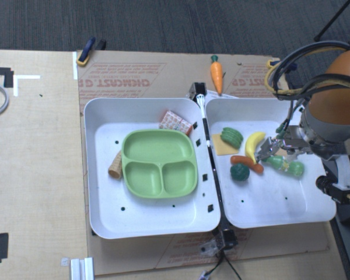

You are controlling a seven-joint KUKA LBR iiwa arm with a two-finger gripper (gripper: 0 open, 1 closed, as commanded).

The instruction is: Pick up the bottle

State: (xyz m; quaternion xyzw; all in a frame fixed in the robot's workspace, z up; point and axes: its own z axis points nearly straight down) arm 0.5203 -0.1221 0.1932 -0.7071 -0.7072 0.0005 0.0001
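Observation:
The bottle is a small pale green translucent one. It lies on its side in the right bin, near that bin's right wall. My gripper hangs low over the bin, right at the bottle's upper left end and beside a yellow banana. I cannot make out whether it touches or holds the bottle. The grey arm with its orange band comes in from the right.
Left of the gripper in the right bin lie a green vegetable, a yellow slice, a red sausage and a dark green ball. The left bin holds a green divided plate, a cone and a patterned packet. A carrot lies behind the bins.

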